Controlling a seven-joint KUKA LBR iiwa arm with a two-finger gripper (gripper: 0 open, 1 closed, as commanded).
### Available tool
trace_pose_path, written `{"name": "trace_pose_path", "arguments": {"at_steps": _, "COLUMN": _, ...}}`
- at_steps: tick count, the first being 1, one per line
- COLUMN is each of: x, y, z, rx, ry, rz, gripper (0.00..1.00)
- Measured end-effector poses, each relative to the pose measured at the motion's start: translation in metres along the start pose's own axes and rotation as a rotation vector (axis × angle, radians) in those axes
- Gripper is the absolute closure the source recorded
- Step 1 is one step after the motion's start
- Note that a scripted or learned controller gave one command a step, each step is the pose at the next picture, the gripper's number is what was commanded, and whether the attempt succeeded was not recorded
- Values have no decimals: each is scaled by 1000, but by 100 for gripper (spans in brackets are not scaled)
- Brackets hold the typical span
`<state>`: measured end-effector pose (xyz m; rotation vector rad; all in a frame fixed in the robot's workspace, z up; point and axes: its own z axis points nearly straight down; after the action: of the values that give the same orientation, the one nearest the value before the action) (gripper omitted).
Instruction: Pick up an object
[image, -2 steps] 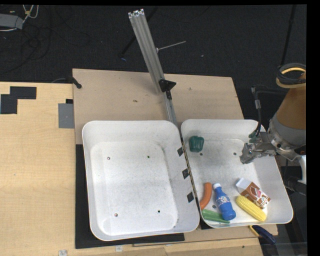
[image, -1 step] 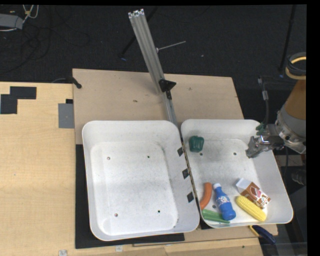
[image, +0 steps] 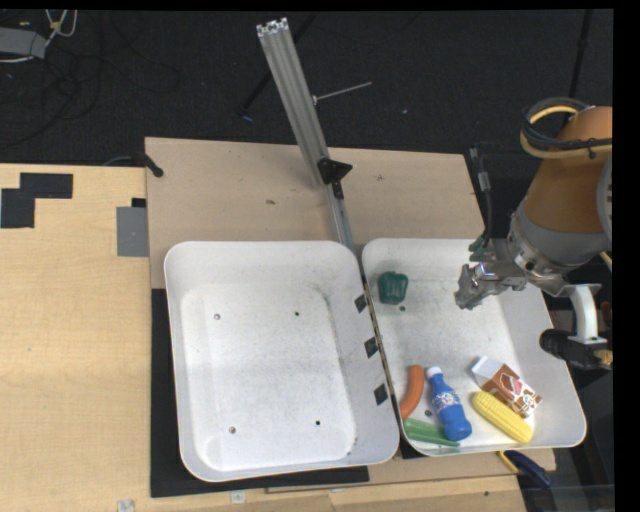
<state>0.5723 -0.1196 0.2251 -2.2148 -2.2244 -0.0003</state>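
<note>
I can't tell my gripper's (image: 478, 288) opening. It hangs at three o'clock from the dark green plastic pepper (image: 392, 288); descending here, I'd likely grab bare bin floor.

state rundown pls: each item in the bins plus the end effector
end effector: over the right bin's far half, nothing seen in it
green pepper: alone near the divider
carrot: lying flat
blue bottle: on its side, cap pointing away
green stick: flat by the front rim
corn: lying flat
brown carton: lying beside the corn
</note>
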Motion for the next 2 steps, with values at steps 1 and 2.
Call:
{"name": "trace_pose_path", "arguments": {"at_steps": 1, "x": 48, "y": 3, "z": -1, "rx": 2, "ry": 1, "rz": 0, "gripper": 100}}
{"name": "trace_pose_path", "arguments": {"at_steps": 2, "x": 98, "y": 17, "z": -11, "rx": 0, "ry": 0, "rz": -1, "gripper": 100}}
